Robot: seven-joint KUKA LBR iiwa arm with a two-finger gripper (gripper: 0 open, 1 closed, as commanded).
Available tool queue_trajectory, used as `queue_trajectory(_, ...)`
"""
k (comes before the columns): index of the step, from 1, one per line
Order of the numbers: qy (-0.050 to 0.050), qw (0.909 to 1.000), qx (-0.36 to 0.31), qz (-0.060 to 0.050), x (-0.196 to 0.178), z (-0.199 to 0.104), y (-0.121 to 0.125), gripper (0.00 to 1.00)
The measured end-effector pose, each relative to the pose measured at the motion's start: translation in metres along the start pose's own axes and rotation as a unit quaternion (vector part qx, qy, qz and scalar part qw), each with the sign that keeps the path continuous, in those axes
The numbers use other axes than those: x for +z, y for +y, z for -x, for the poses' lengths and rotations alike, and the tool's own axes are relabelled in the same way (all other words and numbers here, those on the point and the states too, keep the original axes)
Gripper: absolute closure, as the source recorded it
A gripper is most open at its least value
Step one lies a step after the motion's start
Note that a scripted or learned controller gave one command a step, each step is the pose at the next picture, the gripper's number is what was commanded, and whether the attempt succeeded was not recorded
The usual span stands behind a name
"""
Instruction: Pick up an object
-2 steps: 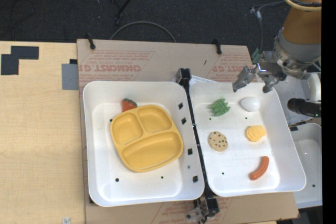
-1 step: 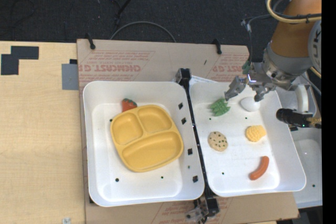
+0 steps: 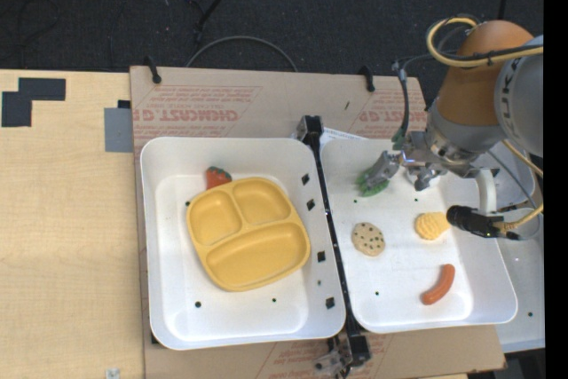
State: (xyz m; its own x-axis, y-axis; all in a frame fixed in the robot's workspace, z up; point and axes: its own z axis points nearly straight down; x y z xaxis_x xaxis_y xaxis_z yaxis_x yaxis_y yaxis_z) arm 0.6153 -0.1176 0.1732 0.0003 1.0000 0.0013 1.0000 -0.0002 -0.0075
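In the right bin (image 3: 497,297), my gripper (image 3: 402,176) hangs over the far part, its fingers spread open. The left fingertip (image 3: 382,169) touches or sits just above a small green toy (image 3: 371,183), which lies beside that finger rather than between the two. Nothing shows between the fingers. A chocolate-chip cookie (image 3: 367,238) lies nearer the front, a yellow ridged toy (image 3: 431,226) to its right, and an orange-red sausage (image 3: 437,284) at the front right.
The left bin (image 3: 164,191) holds a yellow divided plate (image 3: 248,231) with a red toy (image 3: 217,177) at its far edge. A black divider (image 3: 321,217) runs between the bins. A black fitting with cable (image 3: 479,221) juts out beside the yellow toy.
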Motion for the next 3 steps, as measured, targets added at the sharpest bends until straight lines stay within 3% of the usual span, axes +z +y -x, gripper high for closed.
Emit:
queue_trajectory(1, 0.0, 1.0, 0.0, 0.0, 0.045, -0.005, -0.005, 0.0)
queue_trajectory(2, 0.0, 1.0, 0.001, 0.001, 0.033, -0.004, -0.005, 1.0)
queue_trajectory(3, -0.001, 1.0, 0.001, 0.004, -0.009, -0.002, -0.004, 1.0)
